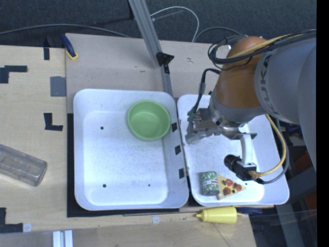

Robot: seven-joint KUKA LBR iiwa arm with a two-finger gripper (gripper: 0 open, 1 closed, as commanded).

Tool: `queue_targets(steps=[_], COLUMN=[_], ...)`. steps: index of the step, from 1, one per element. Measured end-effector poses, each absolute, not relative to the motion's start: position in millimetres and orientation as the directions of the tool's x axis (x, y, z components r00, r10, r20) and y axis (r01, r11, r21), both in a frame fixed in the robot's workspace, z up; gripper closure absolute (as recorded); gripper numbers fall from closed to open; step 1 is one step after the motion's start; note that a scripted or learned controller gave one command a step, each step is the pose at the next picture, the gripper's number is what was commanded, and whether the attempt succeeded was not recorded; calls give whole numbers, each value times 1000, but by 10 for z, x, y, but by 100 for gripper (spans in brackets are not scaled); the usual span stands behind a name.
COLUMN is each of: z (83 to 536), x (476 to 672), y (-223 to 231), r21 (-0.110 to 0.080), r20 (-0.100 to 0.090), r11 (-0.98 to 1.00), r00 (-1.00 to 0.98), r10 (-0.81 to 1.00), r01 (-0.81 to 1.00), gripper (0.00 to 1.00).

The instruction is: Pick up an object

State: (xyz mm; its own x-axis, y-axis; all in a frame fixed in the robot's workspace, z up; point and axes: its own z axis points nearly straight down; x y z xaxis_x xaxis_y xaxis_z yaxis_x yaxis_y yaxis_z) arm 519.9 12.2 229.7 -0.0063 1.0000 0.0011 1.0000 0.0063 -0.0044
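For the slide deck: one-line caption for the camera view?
KUKA arm's hand low over the right bin near a small can and pizza-slice toy; green bowl in left bin.

two white bins are seen side by side on the bench. a green bowl (149, 120) is set upright in the left bin (92, 189), near its far right corner. the gripper (198, 130) is held over the right bin (275, 189), near its left wall. a small green can (209, 183) and a pizza-slice toy (230, 185) are lain touching at the near edge. a yellow bottle (222, 215) is laid just outside it.
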Motion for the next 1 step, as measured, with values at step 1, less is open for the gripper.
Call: queue_targets(steps=[1], z=[2377], x=[5200], y=[625], r21=[-2], r20=[1], r11=[8], r00=[-8], r10=[1000], r01=[1000], gripper=[100])
